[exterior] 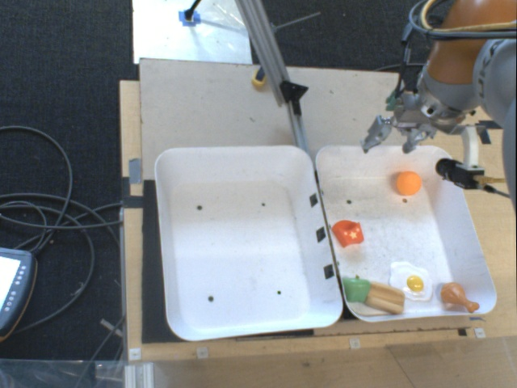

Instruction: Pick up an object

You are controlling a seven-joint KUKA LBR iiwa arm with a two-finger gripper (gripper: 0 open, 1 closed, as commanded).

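Bench, right-hand shallow white bin (464, 217) — round orange ball (409, 183) unpicked; two-finger gripper (394, 137) spread, holding nothing, above far rim — grasp outstanding.

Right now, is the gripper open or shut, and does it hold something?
Open and holding nothing: the gripper hangs above the right bin's far edge, fingers spread apart with only bare gap between them.

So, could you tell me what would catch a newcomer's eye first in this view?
Probably the bright toy food in the right bin: an orange ball near the back, a red piece by the divider, and a fried egg at the front. The end effector hangs over that bin's back rim, fingers spread.
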